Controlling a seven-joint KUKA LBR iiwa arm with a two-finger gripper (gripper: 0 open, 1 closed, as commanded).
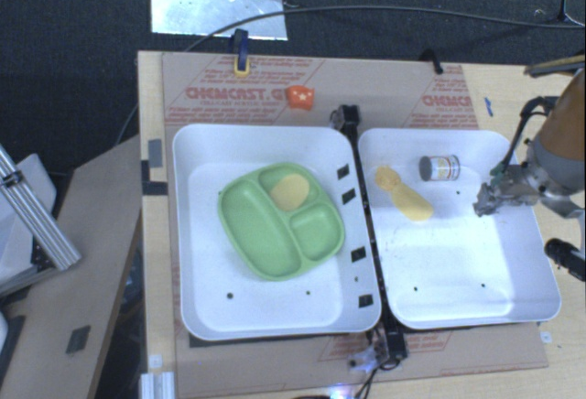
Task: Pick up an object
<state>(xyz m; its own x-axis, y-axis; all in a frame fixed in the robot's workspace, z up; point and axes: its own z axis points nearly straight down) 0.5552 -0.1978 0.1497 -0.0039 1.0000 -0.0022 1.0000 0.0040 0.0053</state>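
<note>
In the right half of the frame the gripper (pixel 485 202) hangs low over the right edge of the right bin (pixel 458 287), apparently poised for a descent, though at this size whether it is released or clenched cannot be told, and nothing shows in its grasp. The 2 candidates for picking lie in that bin's upper part, well apart from it: a small can (pixel 439 168) on its side and, left of it, a yellow squash-shaped toy (pixel 404 194). The left bin (pixel 201 205) holds a green divided plate (pixel 265 228) with 1 pale yellow piece (pixel 291 192) in its upper compartment, likely out of easy reach
</note>
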